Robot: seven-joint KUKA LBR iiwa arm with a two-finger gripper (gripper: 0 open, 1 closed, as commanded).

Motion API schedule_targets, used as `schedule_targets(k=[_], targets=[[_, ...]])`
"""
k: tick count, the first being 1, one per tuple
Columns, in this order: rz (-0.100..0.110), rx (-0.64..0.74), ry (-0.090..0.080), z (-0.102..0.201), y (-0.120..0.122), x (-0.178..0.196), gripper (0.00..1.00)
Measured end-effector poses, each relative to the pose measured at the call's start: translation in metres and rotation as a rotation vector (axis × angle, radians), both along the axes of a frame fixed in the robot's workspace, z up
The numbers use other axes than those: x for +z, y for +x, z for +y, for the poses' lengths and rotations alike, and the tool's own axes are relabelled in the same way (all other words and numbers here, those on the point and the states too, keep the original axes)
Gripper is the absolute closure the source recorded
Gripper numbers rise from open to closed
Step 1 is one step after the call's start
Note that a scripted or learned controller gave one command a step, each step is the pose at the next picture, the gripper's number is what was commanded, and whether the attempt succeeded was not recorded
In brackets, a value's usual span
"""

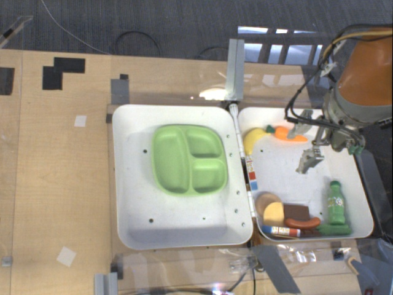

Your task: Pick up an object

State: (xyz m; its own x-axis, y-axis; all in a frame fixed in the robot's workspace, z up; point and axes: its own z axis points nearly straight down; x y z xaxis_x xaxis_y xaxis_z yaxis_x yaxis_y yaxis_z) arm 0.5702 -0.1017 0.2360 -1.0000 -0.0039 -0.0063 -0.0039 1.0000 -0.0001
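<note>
On the left I see the left bin (132,226), and in its middle lies a green divided plate (188,159) with three compartments, its long side running from upper left to lower right of the frame.

Moving right, the right bin (362,223) holds the small objects. At its upper left corner there is a yellow lemon-like fruit (252,139), and just beside it an orange carrot-like piece (288,134), lying almost flat across the frame; the cables of the arm cover part of it, so I cannot make out its full length. At the lower edge I see a round bread roll (271,208), a brown block (297,212), a red sausage-like piece (303,223) and a marker pen (285,231), all packed together and touching; where one ends and the next begins is hard to tell. A green bottle (335,204) lies near the right wall, its cap toward the top of the frame, its long axis nearly vertical in the picture.

The gripper (310,159) hangs over the bare middle of the right bin. I cannot tell if the claw is apart or together. The wrist above it is cut off by the frame's right edge.
</note>
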Motion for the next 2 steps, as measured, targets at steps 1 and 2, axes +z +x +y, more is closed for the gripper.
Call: schedule_targets(k=[1, 2], targets=[[-0.007, 0.243, -0.003, 0.003, -0.017, -0.132, 0.0], [-0.016, 0.283, -0.007, 0.017, 0.02, -0.139, 0.0]])
